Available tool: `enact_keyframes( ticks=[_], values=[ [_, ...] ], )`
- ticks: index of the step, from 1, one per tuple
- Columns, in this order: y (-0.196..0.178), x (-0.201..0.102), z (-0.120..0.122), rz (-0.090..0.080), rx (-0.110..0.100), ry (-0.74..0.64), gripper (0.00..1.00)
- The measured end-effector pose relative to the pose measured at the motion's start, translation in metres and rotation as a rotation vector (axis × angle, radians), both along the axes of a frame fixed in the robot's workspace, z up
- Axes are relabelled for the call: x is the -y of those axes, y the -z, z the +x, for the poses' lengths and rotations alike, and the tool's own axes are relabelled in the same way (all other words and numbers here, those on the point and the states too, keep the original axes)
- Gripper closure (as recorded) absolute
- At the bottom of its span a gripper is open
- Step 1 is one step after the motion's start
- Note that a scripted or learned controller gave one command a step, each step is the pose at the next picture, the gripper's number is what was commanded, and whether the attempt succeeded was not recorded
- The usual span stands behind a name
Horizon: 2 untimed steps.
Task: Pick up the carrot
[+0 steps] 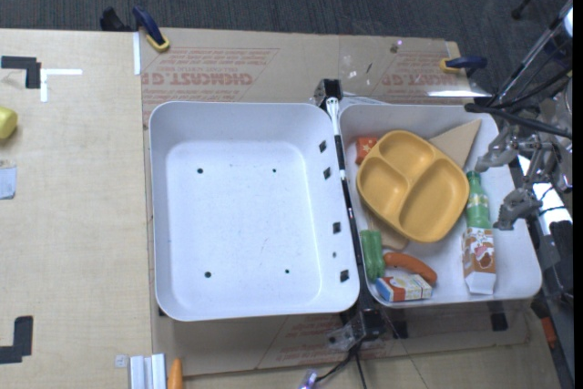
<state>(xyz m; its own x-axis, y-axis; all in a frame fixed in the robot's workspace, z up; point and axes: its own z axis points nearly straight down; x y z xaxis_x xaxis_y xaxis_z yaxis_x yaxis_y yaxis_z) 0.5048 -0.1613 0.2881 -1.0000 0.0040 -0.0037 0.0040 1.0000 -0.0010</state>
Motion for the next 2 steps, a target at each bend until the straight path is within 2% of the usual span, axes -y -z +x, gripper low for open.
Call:
enact_keyframes(
  ticks=[1, 2],
  values=[
    [0.154, 0.031, 0.040, 0.000, -0.002, -0.103, 0.00],
    [0.195, 0.050, 0.070, 0.000, 0.003, 0.059, 0.00]
  ],
)
